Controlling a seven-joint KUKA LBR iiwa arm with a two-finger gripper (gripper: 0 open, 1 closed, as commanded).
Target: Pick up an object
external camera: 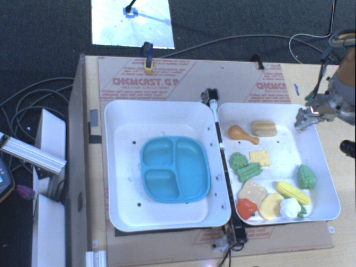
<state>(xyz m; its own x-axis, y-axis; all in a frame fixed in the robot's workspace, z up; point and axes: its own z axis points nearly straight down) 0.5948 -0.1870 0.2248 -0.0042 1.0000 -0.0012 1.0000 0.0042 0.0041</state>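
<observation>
Fingers (305,119) blurred — over right bin's (328,166) far rim, nothing visibly held.

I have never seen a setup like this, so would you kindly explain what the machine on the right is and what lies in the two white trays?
This is one camera looking down at a slant on a bench. At the right, a grey robot arm reaches in; its two-finger gripper hangs over the right white bin's upper edge, with nothing seen between its fingers. That bin holds toy food: a brown drumstick, a tan bread roll, green broccoli, a yellow corn cob and more. The left white bin holds a blue sectioned plate.
</observation>
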